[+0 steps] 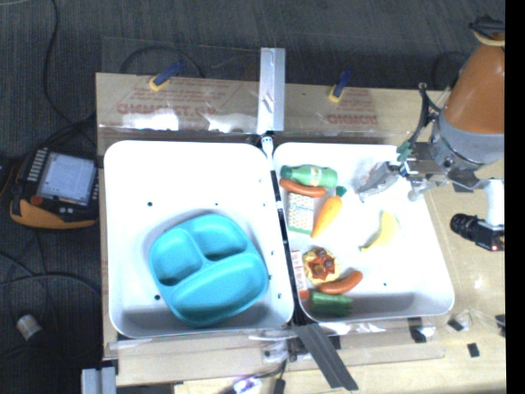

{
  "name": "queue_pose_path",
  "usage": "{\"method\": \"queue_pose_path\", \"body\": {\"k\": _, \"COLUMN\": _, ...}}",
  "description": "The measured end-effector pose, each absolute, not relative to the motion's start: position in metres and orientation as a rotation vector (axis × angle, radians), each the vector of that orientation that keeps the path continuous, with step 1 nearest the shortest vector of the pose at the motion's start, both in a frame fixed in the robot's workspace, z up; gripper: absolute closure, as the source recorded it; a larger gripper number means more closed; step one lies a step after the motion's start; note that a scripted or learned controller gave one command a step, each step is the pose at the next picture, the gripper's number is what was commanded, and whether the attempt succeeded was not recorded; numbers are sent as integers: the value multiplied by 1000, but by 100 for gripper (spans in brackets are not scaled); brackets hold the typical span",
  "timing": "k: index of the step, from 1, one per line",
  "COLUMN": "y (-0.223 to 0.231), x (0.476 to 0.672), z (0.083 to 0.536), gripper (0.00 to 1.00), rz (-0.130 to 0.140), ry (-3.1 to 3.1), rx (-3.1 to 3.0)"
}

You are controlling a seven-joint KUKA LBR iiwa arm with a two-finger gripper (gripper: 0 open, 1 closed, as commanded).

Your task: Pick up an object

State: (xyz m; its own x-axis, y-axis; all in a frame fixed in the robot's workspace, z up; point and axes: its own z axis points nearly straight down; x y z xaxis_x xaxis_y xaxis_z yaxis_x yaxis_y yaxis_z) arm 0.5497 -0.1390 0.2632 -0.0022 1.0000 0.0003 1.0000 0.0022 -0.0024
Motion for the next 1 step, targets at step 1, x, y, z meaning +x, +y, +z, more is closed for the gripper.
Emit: {"method": "queue_pose_path", "body": {"k": 1, "y": -121, "x": 608, "z": 148, "gripper": 0, "rz": 3, "ry": -2386, "rx": -2039}}
